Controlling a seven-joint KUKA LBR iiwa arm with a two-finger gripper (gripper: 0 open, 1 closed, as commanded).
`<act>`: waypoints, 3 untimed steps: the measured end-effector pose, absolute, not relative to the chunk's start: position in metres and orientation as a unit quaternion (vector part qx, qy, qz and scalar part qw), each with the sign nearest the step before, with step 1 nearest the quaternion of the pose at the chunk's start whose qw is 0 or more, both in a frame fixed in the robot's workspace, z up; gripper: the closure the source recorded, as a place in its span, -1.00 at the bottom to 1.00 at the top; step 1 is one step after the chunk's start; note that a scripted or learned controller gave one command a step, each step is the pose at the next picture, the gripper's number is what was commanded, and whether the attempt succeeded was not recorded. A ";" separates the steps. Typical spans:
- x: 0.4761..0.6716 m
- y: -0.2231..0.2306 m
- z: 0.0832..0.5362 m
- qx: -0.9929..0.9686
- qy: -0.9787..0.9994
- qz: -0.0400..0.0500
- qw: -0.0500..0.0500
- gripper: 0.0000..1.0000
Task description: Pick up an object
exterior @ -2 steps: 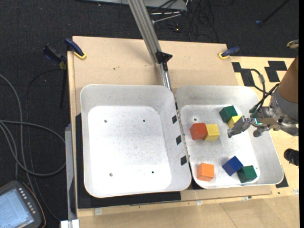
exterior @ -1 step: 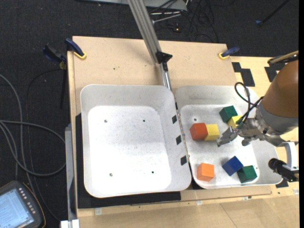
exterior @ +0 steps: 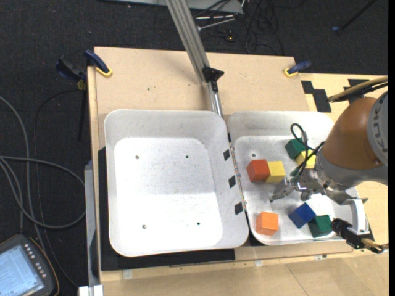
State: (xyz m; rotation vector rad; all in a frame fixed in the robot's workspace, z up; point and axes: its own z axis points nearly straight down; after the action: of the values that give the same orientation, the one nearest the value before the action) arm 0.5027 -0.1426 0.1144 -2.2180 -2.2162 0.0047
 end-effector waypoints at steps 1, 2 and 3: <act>0.503 -0.142 0.094 -0.707 -0.707 0.000 0.000 -1.00; 0.504 -0.143 0.106 -0.707 -0.707 -0.001 -0.001 1.00; 0.505 -0.143 0.169 -0.706 -0.708 -0.002 -0.003 1.00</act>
State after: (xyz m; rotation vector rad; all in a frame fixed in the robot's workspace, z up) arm 0.5053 -0.1425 0.1692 -2.2231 -2.2292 -0.0057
